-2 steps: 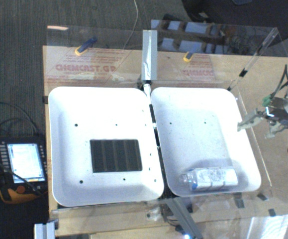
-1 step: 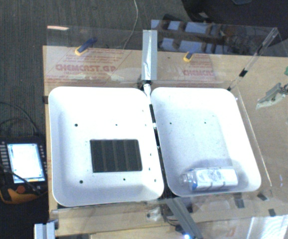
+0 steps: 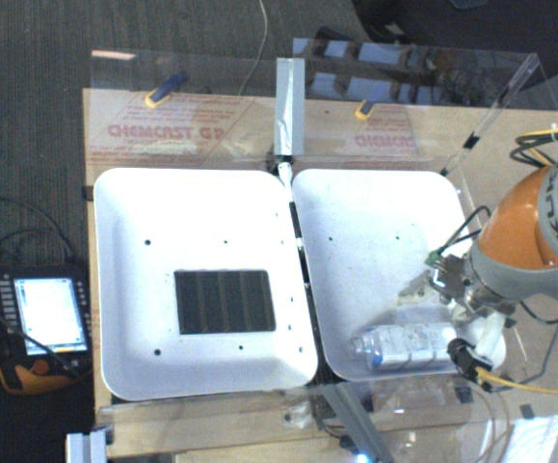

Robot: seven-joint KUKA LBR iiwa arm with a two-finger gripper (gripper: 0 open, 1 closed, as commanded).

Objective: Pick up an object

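Clear plastic bottle [image 3: 406,345] beside the gripper [image 3: 449,287] — contact perhaps, unclear.

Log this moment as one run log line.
arm: over right bin's right edge | plastic bottle: lying in right bin, front | dark mat: left bin | pickup: not yet

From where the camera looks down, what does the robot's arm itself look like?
The arm enters from the right: a rounded orange band above a grey wrist section. Thin dark cables and a small green part sit beside it. The end effector is metallic and dark, blurred in detail.
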